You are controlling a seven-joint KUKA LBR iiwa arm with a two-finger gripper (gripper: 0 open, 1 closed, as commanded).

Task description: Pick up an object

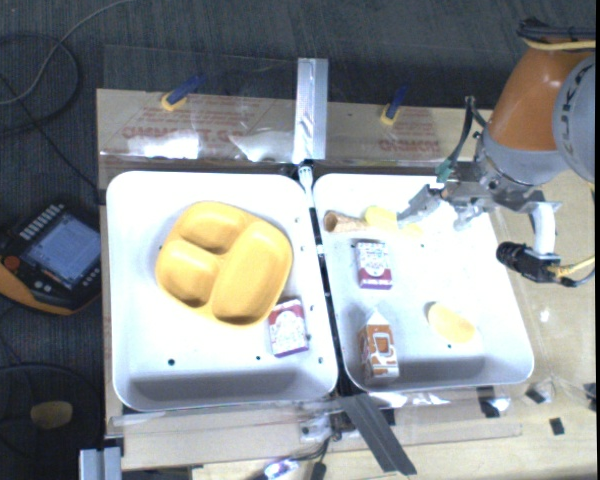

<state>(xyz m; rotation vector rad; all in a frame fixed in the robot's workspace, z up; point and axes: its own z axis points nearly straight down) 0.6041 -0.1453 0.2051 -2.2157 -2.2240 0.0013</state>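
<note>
Claw point(438, 204): over right bin point(500, 298), top edge; we can't tell its state.
Arm point(545, 98): cut off at frame's rt edge.

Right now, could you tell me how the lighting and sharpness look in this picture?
In the camera view, even overhead light washes out both white bins; the large yellow object casts a soft shadow on the bin floor beneath it; the whole frame is slightly soft, so the carton labels are unreadable.
</note>
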